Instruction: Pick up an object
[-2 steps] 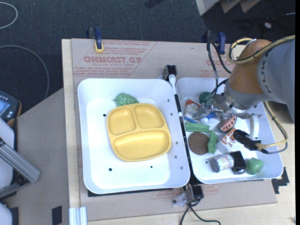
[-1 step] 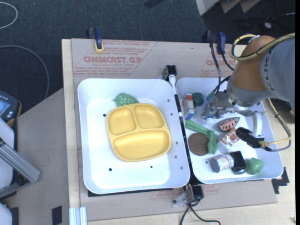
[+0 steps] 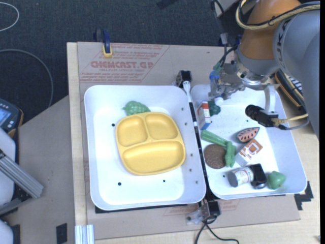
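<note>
My gripper hangs low over the far left corner of the right bin. Just below and left of it, a small white carton with red and blue print lies against the bin's left wall. A long green vegetable lies further forward, with a brown round patty beside it. To the right are a watermelon slice and a small orange and white box. At the front lie a grey can, a black block and a green pear.
The left bin holds a yellow divided plate and a green leafy piece behind it. The rims of the two bins meet in a ridge right beside the carton. The arm reaches in from the upper right.
</note>
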Robot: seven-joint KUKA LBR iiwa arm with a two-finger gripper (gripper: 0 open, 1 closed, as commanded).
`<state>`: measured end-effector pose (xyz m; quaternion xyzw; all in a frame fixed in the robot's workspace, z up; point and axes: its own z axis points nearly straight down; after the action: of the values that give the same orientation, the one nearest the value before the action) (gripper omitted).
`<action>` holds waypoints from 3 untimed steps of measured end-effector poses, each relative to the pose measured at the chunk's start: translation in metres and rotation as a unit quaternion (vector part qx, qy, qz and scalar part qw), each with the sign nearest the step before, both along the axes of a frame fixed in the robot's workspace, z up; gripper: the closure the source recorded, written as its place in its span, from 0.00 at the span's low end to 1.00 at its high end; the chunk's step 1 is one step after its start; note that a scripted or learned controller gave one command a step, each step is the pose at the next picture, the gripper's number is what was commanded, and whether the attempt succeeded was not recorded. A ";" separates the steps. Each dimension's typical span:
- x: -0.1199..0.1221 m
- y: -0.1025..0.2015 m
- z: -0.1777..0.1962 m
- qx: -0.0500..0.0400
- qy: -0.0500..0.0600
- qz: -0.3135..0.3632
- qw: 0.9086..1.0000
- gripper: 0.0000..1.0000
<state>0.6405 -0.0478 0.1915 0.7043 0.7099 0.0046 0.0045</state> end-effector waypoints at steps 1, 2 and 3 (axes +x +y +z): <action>0.006 0.046 0.022 0.000 0.004 -0.001 1.000 1.00; -0.042 0.073 0.086 0.001 0.004 -0.002 1.000 1.00; -0.075 0.126 0.236 0.002 -0.002 0.000 1.000 1.00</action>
<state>0.5655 0.0781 0.4280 0.7042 0.7099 0.0077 0.0046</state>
